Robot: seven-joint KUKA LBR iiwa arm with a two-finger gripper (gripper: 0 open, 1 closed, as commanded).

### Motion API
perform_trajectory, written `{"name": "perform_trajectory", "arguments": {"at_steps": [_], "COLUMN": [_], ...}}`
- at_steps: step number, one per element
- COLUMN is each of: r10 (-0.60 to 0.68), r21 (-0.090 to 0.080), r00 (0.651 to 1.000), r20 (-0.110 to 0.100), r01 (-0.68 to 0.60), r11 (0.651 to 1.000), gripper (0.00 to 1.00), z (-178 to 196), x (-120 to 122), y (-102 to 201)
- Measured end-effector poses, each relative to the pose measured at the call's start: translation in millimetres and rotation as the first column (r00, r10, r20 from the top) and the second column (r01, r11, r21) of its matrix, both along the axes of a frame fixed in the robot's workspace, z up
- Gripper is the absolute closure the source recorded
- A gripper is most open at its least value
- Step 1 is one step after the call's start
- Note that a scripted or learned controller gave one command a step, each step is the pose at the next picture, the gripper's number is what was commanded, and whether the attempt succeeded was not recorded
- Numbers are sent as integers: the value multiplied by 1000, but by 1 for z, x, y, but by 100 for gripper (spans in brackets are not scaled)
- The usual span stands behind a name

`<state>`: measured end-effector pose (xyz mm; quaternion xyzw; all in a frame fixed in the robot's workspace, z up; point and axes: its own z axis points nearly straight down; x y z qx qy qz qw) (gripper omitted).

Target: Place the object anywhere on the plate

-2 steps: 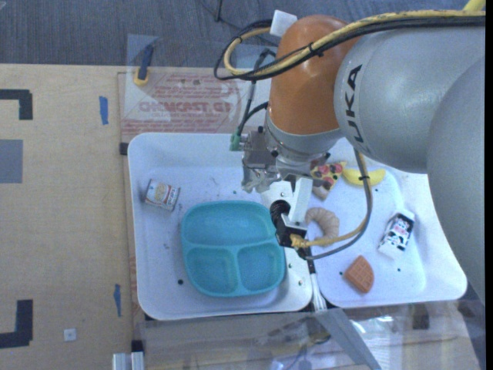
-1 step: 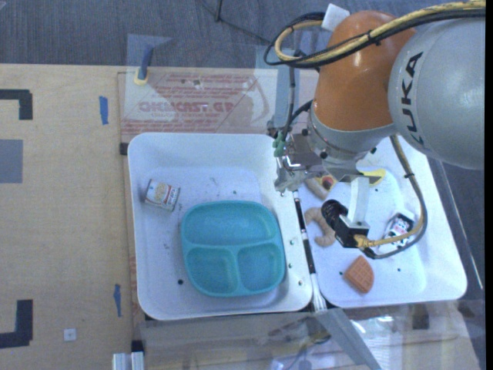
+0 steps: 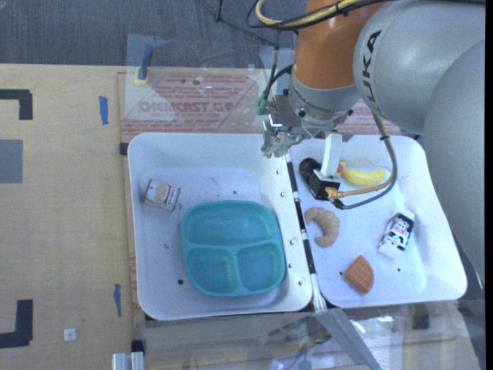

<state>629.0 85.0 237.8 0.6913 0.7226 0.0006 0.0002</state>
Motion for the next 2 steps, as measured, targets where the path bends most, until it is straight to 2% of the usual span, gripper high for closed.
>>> {"name": "perform_trajectory", "arguments": {"at_steps": [1,2], "r10": [87,320], "r21": [0,0], "r00": [996,948], "r20": [-1,0], "r01": [-87,-320], "r11": [996,948], "gripper": [100,100], "z": [-53,3], "x": [-47,-95], "y": [-68,-117]}}
